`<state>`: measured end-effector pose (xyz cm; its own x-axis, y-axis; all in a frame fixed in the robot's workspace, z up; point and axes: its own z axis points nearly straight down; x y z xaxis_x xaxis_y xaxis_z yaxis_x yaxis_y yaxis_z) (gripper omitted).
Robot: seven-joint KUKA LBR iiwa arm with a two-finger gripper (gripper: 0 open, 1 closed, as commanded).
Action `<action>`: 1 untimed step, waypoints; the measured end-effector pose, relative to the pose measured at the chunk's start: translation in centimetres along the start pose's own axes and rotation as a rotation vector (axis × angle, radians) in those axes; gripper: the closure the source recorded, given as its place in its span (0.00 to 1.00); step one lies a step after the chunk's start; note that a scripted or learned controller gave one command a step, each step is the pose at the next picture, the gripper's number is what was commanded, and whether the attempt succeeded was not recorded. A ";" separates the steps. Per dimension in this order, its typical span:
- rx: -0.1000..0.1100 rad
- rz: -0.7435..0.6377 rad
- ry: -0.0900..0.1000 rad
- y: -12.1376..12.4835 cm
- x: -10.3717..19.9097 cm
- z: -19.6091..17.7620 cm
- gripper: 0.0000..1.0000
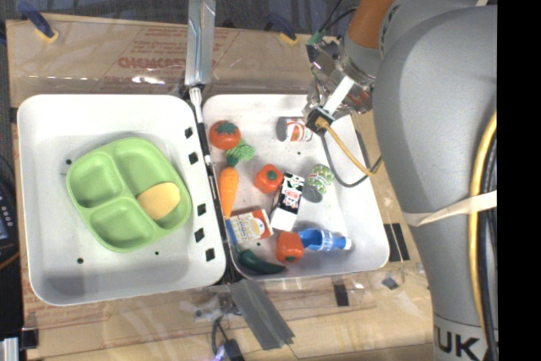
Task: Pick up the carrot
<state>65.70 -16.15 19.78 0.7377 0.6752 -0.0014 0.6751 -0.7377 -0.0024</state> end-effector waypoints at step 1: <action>0.002 -0.012 -0.001 -0.2 0.2 -1.0 1.00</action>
<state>65.77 -15.86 20.76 0.7296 0.6839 -0.0027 0.6839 -0.7296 -0.0048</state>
